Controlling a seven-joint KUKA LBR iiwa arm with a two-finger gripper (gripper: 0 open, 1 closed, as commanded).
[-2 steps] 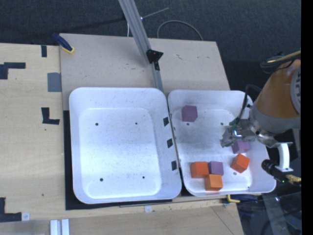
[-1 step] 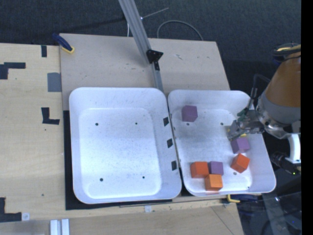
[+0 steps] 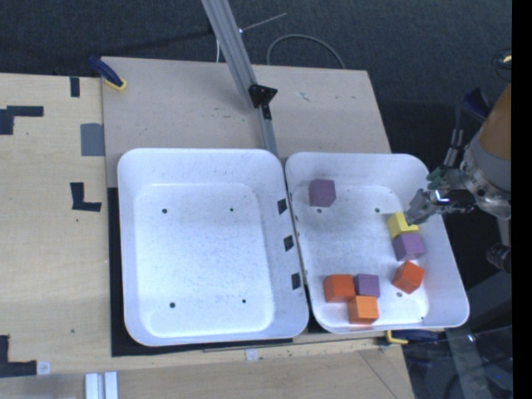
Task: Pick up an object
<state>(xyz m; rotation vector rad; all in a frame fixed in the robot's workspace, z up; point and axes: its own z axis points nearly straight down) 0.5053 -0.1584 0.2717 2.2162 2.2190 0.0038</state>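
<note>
1. Pale wooden bench (image 3: 208, 106) boards sit over dark blue carpet, with black tape marks on the left board and a slanted grey metal pole (image 3: 233, 44) crossing the top.
2. Two shallow white plastic bins with rounded corners and speckled floors lie side by side, rims touching.
3. Left white bin (image 3: 133, 223): only small dark dots mark its floor.
4. Right white bin (image 3: 378, 163) holds seven small matte cubes: a purple cube (image 3: 322, 193) near the upper left; a yellow cube (image 3: 398, 222) touching a second purple cube (image 3: 408, 244) by the right wall; a red-orange cube (image 3: 407, 276) just below; and at the front an orange cube (image 3: 337, 288), a small purple cube (image 3: 366, 285) and a lighter orange cube (image 3: 362, 308) clustered together.
5. Grey metal claw (image 3: 424, 204) reaches over the right rim, its tip just beside the yellow cube's upper right; whether its fingers are spread or pressed together I cannot tell, and no cube shows between them.
</note>
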